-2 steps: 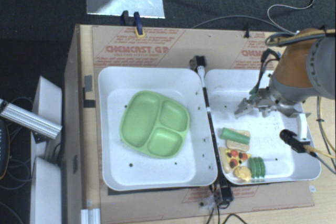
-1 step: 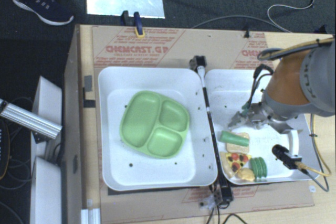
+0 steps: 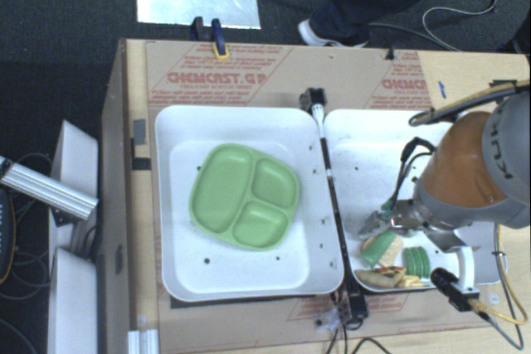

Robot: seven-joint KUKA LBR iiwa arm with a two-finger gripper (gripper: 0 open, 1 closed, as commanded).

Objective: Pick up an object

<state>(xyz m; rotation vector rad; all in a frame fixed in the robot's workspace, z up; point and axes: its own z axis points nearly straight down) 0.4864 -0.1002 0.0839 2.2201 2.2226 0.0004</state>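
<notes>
In the right bin's (image 3: pixel 365 137) near corner, the end effector (image 3: pixel 383 221) hung low over a small toy pile (image 3: pixel 394 261); grip state unreadable, nothing visibly held. Looked like the descent step. Next: close on one toy, then lift straight up.

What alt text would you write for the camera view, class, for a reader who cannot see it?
A grey and orange robot arm reaches into the right white bin, its hand above small objects piled there. The left bin holds a green divided tray.
</notes>
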